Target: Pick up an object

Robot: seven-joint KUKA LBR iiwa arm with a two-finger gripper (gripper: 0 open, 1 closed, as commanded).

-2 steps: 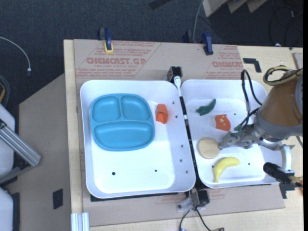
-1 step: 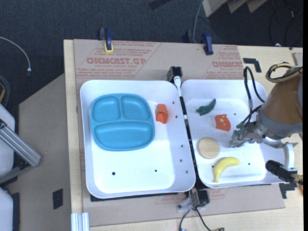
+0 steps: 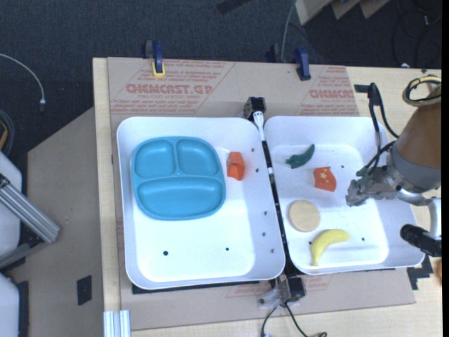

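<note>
Four items (image 3: 324,178) near fingers (image 3: 354,192)

The arm (image 3: 421,146) reaches in from the right edge of the view, its orange band uppermost and the grey wrist below it. The gripper (image 3: 354,192) points left and slightly downward at the end of the wrist, low over the right side of the bench.

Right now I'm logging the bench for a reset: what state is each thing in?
Blue divided plastic plate: flat in left white bin.
Orange block: beside plate.
Green piece, red piece, tan disc, yellow banana: loose in right white bin.
hand: over right bin.
</note>
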